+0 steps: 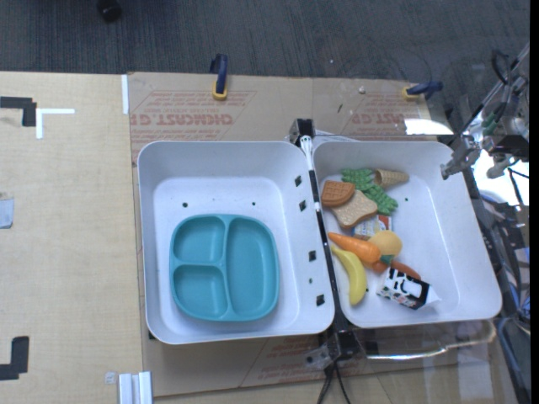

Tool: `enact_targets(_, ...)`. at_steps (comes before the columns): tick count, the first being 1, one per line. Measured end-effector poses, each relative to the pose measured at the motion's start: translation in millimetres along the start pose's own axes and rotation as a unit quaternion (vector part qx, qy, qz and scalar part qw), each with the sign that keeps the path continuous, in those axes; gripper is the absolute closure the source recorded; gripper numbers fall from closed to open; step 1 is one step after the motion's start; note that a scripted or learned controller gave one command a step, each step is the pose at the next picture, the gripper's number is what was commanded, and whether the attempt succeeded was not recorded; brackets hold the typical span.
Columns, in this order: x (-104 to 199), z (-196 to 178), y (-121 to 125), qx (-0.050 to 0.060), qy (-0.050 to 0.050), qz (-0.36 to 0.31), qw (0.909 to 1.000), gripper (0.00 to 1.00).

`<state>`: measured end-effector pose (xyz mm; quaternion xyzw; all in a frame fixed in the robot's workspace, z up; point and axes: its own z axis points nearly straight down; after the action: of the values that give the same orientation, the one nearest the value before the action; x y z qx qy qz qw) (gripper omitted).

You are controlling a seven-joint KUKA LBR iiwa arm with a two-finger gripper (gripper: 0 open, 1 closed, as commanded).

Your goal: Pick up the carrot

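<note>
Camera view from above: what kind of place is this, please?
Probably a robot test bench in a lab: two shallow white plastic bins clamped onto cardboard, toy food such as an orange plastic carrot, and dark office carpet beyond.

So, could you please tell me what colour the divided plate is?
The plate is teal, clear in the camera view.

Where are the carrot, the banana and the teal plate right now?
carrot (360, 247), camera view, middle of its orange body.
banana (353, 276), camera view, middle of its curve.
teal plate (253, 263), camera view, bare large compartment.
</note>
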<state>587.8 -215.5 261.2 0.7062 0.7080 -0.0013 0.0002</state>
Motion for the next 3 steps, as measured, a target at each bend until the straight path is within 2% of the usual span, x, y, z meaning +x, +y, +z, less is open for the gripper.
enact_targets(1, 61, 98, -22, 0.0, 0.001, -0.095, 0.9955, 0.0)
enact_targets(2, 102, 170, -51, -0.001, 0.001, -0.189, 0.982, 0.0)
enact_targets(3, 116, 169, -85, -0.002, 0.0, -0.139, 0.9903, 0.0)
